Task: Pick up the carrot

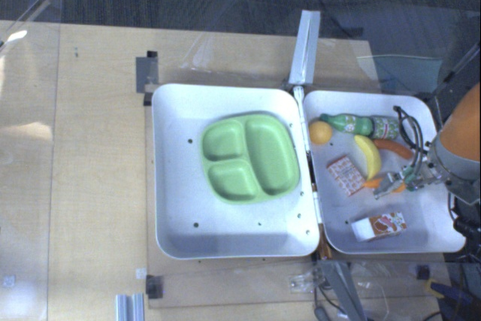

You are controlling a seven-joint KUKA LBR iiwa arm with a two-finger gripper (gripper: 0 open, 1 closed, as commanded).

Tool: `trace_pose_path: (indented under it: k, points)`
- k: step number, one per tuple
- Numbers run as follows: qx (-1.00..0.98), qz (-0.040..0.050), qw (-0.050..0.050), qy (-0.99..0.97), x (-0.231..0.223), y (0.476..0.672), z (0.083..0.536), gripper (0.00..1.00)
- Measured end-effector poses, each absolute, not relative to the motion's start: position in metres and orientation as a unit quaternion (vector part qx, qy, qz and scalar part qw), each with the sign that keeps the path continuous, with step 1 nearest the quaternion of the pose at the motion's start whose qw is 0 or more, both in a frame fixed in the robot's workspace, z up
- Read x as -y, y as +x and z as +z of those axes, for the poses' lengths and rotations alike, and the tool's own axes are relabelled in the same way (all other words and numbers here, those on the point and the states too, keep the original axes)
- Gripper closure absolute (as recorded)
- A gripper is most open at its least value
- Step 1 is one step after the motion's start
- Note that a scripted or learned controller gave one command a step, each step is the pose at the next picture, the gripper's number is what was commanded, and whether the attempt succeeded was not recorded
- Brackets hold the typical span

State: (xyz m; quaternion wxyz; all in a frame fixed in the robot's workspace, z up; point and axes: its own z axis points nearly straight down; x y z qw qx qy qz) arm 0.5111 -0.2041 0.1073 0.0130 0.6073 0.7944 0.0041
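The carrot (394, 147) is an orange-red stick lying in the right bin (443, 237), just right of the banana (367, 154) and below the green bottle (359, 124). My gripper (389, 185) reaches in from the right and sits low in that bin, a little below the carrot and beside the banana's lower end. A small orange bit (373, 182) shows at the gripper's left tip; what it is cannot be made out. Nothing is clearly held.
A green divided plate (249, 156) lies in the left bin (176, 229). The right bin also holds a small orange fruit (320, 132), a red patterned snack pack (346, 174) and a small carton (380, 225). Black cables (409, 133) loop near the wrist.
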Motion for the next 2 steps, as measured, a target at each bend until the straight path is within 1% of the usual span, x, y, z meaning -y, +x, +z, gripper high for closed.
trace_pose_path:
  k: [1, 2]
  points:
    - [-0.795, 0.0054, 0.021, 0.606, 0.206, 0.515, 0.121, 1.00]
    - [-0.831, 0.0031, 0.009, 0.556, 0.143, 0.530, 0.092, 1.00]
